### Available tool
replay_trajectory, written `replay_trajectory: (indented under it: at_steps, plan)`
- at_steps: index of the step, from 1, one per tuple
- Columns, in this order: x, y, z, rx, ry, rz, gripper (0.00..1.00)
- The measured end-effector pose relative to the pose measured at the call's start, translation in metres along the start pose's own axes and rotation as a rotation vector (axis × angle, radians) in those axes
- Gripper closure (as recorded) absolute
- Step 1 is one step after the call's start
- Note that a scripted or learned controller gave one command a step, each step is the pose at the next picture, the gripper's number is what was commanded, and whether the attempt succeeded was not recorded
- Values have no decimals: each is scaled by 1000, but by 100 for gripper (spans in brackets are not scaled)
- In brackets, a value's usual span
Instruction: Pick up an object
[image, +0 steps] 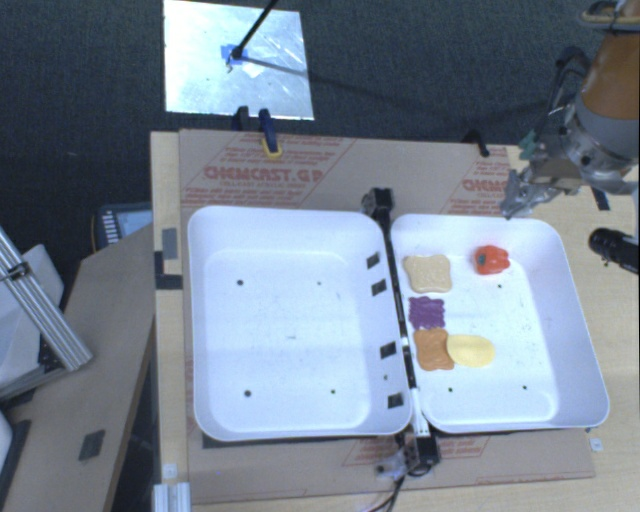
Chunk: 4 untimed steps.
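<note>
My pincer (516, 203) hangs at about two o'clock in the frame, over the cardboard sheet (300, 170) just beyond the far rim of the right bin (575, 330), with my grey wrist and its orange band rising toward the upper right corner. Whether my pincer is apart or together I cannot tell from this slant; the tips are a small dark blur, and nothing can be seen between them. All the pickable things lie in the right bin. The red pepper-like piece (491, 260) sits at roughly one o'clock within that bin, nearest to me and apart from the others. The tan bread-shaped piece (428, 272) lies at about eleven o'clock, close to the divider between the bins. Just below it, toward the bin's nine o'clock, is the purple piece (427, 312), and under that the orange piece (433, 349), its near edge touching or nearly touching the purple one. The yellow piece (470, 350) lies just beside the orange one on its three o'clock side, the two touching. The left bin (215, 300) stands beside the right one, the pair joined by black clips (385, 290) along their shared edge. Beyond the cardboard, at twelve o'clock, a shiny metal plate (238, 58) lies on the dark floor.
</note>
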<state>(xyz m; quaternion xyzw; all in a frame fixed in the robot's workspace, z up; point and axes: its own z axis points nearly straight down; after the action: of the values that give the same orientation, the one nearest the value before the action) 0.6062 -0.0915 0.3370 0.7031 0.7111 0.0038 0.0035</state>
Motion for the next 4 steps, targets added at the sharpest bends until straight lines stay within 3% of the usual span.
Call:
replay_trajectory:
  at_steps: [1, 2, 3, 4]
  plan:
    - [-14, -64, -3, 9, 0, 12, 100]
    - [40, -41, -92, -2, -1, 1, 100]
    - [-1, -71, -14, 14, -1, 14, 100]
    - [51, -81, -144, -7, 0, 1, 100]
